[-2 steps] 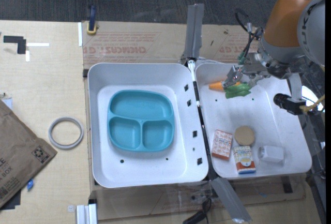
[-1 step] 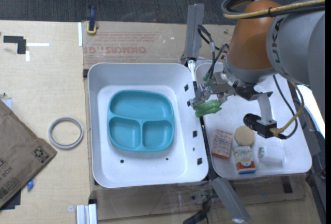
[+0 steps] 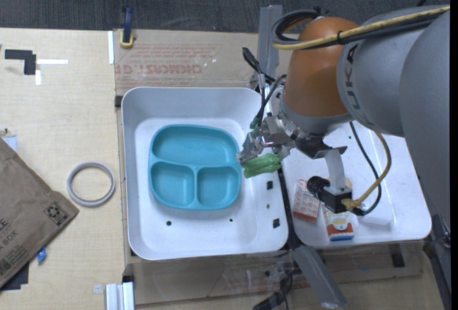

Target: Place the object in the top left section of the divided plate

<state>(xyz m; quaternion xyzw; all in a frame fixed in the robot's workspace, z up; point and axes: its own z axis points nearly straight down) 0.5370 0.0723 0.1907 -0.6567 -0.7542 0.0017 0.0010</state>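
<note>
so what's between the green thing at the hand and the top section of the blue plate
In the camera view, just the plate's raised right rim. The green object sits at the hand, right beside the divided plate; the top section holds nothing.

Wooden bench, two white bins side by side, tape ring, brown cardboard box

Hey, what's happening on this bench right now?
A grey arm reaches in from the right, and its gripper holds a green object between its fingers, just past the right edge of the blue divided plate. The plate sits in the left bin with nothing in its sections. A small carton lies in the right bin.
</note>
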